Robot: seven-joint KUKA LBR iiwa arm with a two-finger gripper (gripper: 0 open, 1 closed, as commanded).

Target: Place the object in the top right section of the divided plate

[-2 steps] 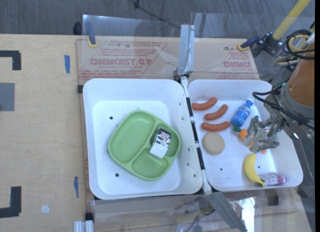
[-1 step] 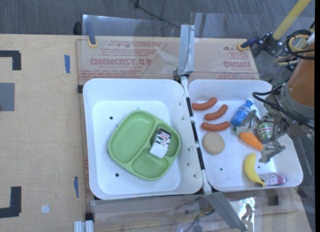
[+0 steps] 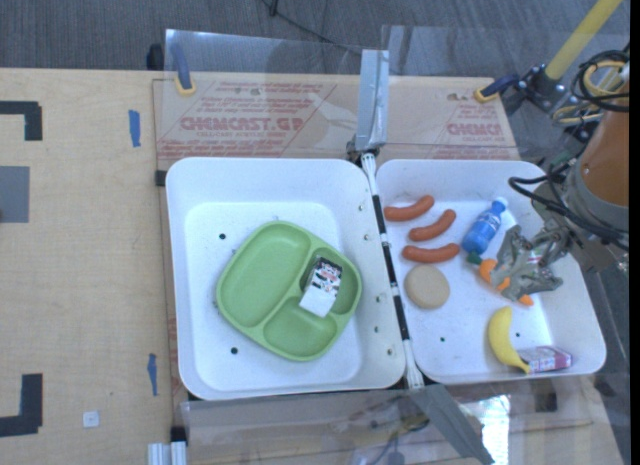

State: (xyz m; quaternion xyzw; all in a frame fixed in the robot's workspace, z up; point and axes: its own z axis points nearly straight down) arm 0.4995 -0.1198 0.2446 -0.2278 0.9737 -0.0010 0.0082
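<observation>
A small black-and-white carton point(image 3: 322, 285) lies in the green divided plate point(image 3: 262, 283), in its three o'clock section. Gripper point(image 3: 530, 271) hovers over the right bin point(image 3: 590, 343); whether it's parted or closed, can't tell.

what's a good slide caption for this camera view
Gripper over the right bin beside a blue bottle; small carton lies on the green divided plate.

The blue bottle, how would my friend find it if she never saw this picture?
Look in the right bin, near its top, right of three sausages. The blue bottle lies tilted there with a white cap, just above the gripper. It's the bin's only blue thing.
</observation>
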